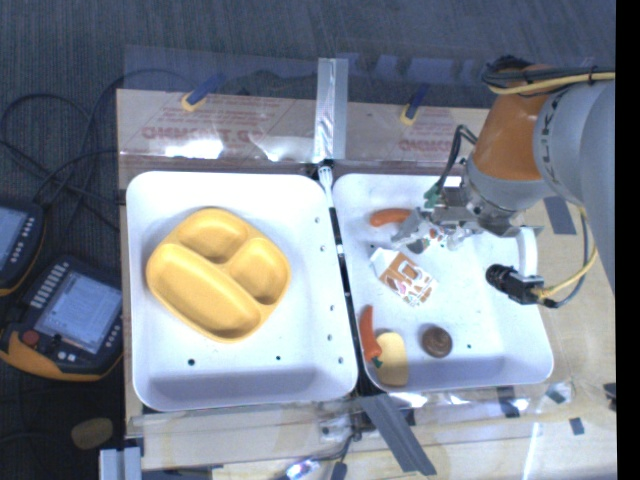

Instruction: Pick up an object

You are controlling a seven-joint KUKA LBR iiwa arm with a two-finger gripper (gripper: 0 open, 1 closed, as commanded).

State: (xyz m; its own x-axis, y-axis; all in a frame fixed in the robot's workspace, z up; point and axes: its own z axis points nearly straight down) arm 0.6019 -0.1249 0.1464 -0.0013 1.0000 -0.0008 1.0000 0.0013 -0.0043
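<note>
Nearest you, at the front edge of the right bin (520, 368), lie a yellow block (392, 356), an orange carrot-like piece (368, 332) touching it, and a brown disc (436, 342). You see a patterned packet (404, 275) mid-bin, an orange sausage (389, 217) behind. Pincer (425, 230) hovers between these two; you cannot tell its state. Left bin (150, 368) holds a yellow divided dish (217, 271).

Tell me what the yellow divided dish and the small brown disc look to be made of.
Yellow divided dish: likely moulded plastic, smooth with a soft sheen on its rounded lobes. Small brown disc: unclear; dark, matte, perhaps wood or plastic, too small to tell.
</note>
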